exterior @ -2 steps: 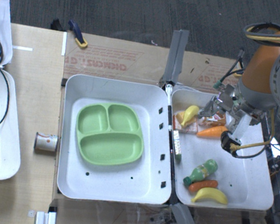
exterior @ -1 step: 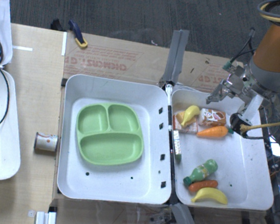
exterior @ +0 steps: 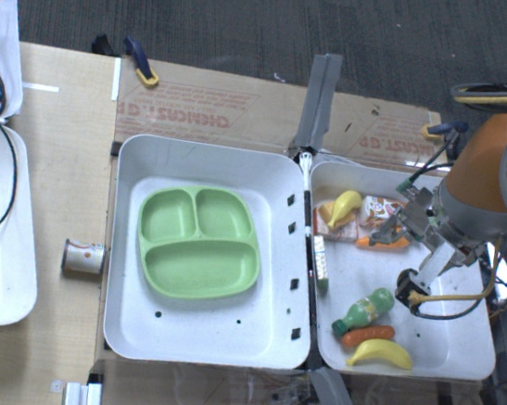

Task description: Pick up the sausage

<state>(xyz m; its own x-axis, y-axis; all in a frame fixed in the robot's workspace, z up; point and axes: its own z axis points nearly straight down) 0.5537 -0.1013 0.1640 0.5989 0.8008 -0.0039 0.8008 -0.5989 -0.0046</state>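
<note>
Sausage point(exterior: 371, 335) lay between green bottle point(exterior: 365, 311) and banana point(exterior: 380, 354). Probably light, smooth, prone to roll. Best grasped across mid-length. Gripper point(exterior: 400, 227) state could not be told.

Bench point(exterior: 61, 170): pale wood
On it: left bin point(exterior: 204, 168), right bin point(exterior: 445, 338), side by side
Left of bins: small can point(exterior: 84, 257)
</note>
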